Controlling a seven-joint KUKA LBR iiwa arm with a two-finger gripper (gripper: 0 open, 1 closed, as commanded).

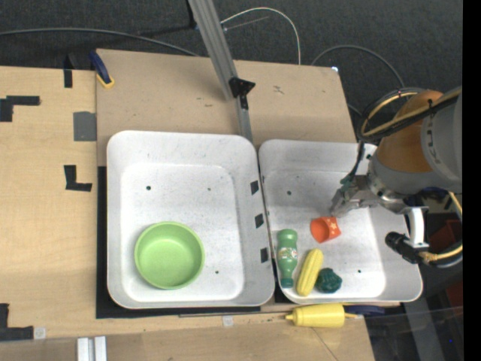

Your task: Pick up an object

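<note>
**Right bin: pick pending**

Left bin (120, 201): green bowl (169, 255). Right bin (376, 277): gripper (342, 204), finger state impossible to tell, low just beside orange cup (325, 229). Yellow corn (308, 271), green bottle (286, 250), dark green lump (328, 280), possibly broccoli. Risk: off-centre descent tipping cup aside.

A: Even, soft overhead light; the white bins (188, 145) read bright but not blown out, with no hard glare.

B: Shadows are faint. The picture is slightly soft and grainy, and the dark floor (361, 13) at the far side loses detail.
</note>
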